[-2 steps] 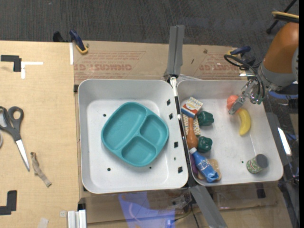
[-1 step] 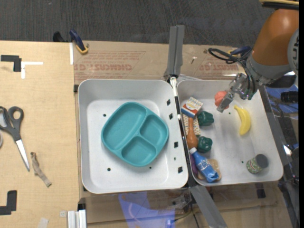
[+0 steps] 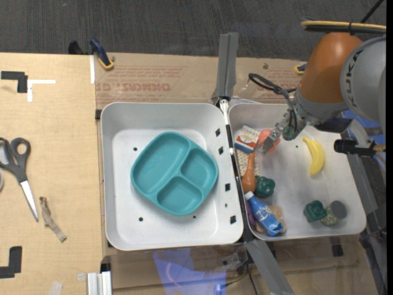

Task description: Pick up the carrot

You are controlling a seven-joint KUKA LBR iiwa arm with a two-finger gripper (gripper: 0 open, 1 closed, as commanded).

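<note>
Tool (image 3: 274,137) angles down-left from the arm, just above the carrot (image 3: 248,176).

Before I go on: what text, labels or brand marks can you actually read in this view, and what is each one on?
"KU", dark letters on the grey arm casing; the rest runs out of sight.
Red print on the cardboard sheet behind the bins: appears upside down, too blurred to read.
Small red, white and blue box in the right bin: printing too small to read.
Blue bottle label: unreadable.
Carrot and teal plate: no markings.
</note>
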